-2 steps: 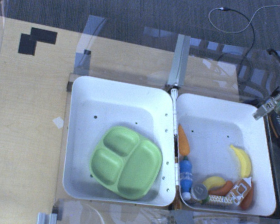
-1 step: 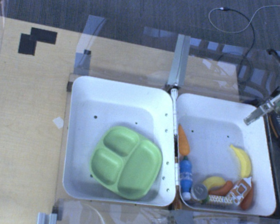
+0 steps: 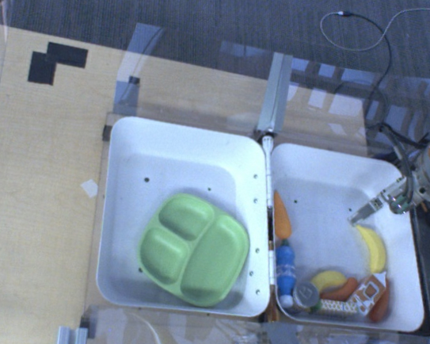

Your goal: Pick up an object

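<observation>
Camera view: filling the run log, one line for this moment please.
end effector above right bin, nothing visibly held | banana just below it | green divided plate in left bin

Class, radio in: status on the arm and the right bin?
Gripper low over right bin, nothing seen held. Banana just below it. Blue bottle along left wall.

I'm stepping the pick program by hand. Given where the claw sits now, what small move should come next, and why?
Probably a short drop toward the banana. The claw sits in the right bin just above the banana's upper end and holds nothing, so that fruit is its nearest target.
</observation>
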`<state>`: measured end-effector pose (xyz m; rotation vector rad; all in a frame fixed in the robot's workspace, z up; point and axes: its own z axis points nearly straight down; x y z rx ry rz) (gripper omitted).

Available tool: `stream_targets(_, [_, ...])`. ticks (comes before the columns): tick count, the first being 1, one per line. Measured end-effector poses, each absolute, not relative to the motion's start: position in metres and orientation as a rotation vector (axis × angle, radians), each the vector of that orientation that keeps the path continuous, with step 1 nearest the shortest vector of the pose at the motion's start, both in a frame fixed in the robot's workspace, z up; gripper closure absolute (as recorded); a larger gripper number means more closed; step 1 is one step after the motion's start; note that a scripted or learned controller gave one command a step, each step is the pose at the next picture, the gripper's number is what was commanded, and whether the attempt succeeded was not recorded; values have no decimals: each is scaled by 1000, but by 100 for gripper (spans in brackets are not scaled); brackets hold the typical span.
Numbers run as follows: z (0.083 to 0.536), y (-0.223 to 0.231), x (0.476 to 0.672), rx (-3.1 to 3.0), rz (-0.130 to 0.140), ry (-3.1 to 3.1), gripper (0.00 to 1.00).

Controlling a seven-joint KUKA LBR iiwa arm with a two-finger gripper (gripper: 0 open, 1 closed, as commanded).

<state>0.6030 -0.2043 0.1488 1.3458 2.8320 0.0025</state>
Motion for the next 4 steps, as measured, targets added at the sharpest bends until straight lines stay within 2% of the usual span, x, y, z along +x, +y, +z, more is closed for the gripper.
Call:
stream_targets(1, [90,-184,561,1316,5,2837,0])
stream_targets(2, [104,-182,565,1310,13,2829,100])
stream_targets(3, [149,-182,542,1004,2,2964,100])
stream_targets(4, [220,-109,545,1245,5,2872,100])
